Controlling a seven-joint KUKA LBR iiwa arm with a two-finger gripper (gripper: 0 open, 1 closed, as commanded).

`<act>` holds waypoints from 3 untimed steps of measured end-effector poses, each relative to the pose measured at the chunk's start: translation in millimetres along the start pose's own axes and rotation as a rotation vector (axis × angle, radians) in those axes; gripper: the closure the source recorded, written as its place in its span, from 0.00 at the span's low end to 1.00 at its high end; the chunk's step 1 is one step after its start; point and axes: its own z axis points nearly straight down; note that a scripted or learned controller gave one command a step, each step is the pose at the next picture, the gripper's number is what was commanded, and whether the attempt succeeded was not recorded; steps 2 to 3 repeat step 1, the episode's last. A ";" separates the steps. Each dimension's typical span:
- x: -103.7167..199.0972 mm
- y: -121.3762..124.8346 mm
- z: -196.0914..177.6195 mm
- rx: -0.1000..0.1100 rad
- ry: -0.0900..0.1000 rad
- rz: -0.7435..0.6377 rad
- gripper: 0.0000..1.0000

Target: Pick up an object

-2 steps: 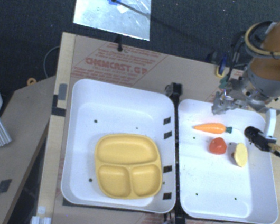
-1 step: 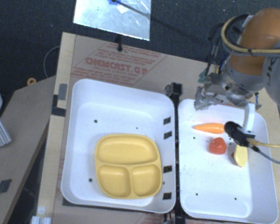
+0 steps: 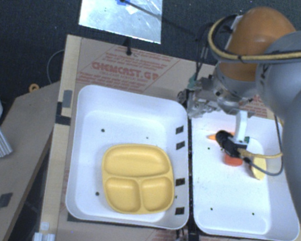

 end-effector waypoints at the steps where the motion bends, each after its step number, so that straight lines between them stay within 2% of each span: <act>1: 59.2 -8.5 2.7 0.000 0.001 -0.001 1.00; 3: 59.2 -8.5 2.7 0.000 0.001 -0.001 1.00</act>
